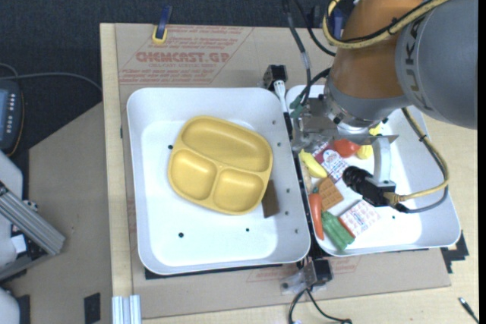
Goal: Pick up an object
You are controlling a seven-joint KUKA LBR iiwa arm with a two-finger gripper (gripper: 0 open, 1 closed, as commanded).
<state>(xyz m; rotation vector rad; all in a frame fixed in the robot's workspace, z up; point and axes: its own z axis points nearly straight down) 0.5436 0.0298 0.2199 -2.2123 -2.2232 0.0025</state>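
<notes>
While the arm hangs low over the right bin, hiding its gripper so its state cannot be told, the toys lie unlifted there, the pick not yet done.

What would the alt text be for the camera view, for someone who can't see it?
A grey and orange robot arm reaches from the right down over the right white bin, which holds a heap of small toy foods and packets. The left white bin holds a yellow divided tray.
</notes>
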